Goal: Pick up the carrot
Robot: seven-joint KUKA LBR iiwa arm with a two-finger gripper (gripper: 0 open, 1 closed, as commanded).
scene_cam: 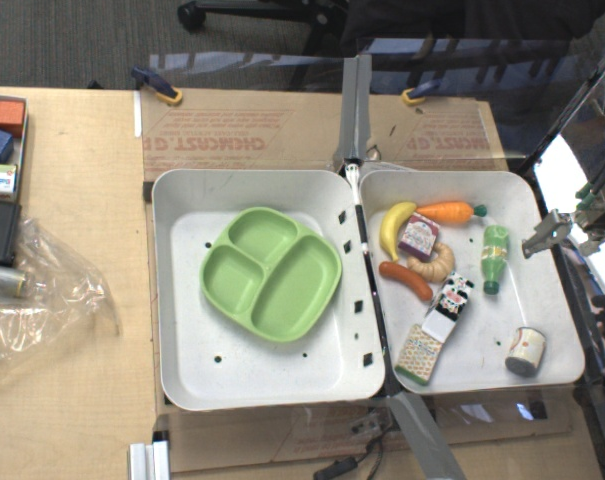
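The carrot (pixel 445 211), orange with a green tip, lies near the far edge of the right bin (pixel 557 298). It sits just right of a yellow banana (pixel 394 226) and above a small purple box (pixel 419 236). At the right bin's right rim a grey part of my gripper (pixel 544 234) pokes into view. It is well to the right of the carrot, a little nearer the camera, and touches no object.
The right bin also holds a green bottle (pixel 494 258), a red sausage (pixel 406 280), a tan pastry (pixel 439 262), a cow-print carton (pixel 452 296), a speckled box (pixel 420 354) and a white cup (pixel 525 350). A green divided plate (pixel 272 273) sits in the left bin (pixel 177 368).
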